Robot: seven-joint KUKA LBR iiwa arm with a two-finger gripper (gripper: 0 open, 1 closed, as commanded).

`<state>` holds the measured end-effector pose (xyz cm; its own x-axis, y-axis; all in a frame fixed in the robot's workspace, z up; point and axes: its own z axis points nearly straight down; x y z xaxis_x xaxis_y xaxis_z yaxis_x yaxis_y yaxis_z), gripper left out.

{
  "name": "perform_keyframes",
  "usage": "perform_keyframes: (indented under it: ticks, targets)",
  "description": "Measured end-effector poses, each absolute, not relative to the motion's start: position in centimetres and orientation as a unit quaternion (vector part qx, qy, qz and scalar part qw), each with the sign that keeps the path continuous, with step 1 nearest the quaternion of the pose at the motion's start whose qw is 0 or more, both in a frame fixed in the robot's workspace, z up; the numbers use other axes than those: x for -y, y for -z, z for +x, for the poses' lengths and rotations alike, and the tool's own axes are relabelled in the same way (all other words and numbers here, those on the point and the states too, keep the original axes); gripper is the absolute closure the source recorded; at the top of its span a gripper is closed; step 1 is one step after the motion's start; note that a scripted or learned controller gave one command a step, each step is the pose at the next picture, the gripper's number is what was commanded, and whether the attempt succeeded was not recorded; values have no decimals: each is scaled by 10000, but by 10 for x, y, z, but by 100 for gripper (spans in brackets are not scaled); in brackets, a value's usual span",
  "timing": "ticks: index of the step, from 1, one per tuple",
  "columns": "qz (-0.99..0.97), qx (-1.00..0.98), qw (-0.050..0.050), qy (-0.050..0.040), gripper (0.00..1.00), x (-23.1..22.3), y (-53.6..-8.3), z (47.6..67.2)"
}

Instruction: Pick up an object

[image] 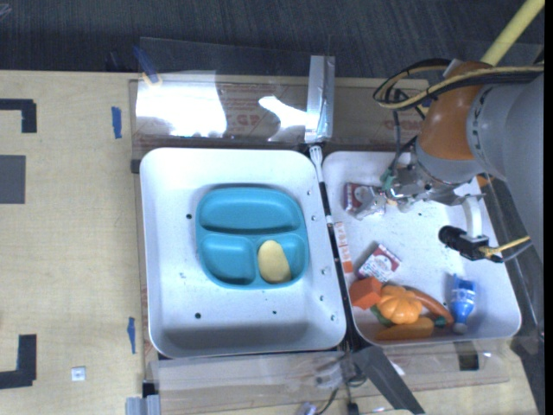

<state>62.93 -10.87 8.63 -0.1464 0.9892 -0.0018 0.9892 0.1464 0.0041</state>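
Camera view is showing the gripper [390, 188] hanging low in the upper part of the right bin [416, 232], just beside a small packet [356, 199]; contact is not discernible. Whether the gripper is apart or together cannot be told, as the wrist is covering it. A red sachet [380, 263] is lying mid-bin. An orange toy [399, 304], a red block [364, 291] and a blue bottle [462, 301] are crowding the lower edge. In the left bin [164, 232], a blue tray [246, 214] is holding a yellow item [274, 261] in its lower right compartment. The arm [510, 137] is hiding the right bin's upper right corner.
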Motion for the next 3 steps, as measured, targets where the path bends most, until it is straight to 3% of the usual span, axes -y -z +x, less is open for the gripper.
perform_keyframes:
  ticks: [1, 2, 3]
  targets:
    - [6179, -7862, -76, 54, 0, 116, -85, 663]
    - [6166, -7873, -2, 29, 100, 116, -99, 667]
    - [6094, -7929, 28, -12, 100, 102, -87, 646]
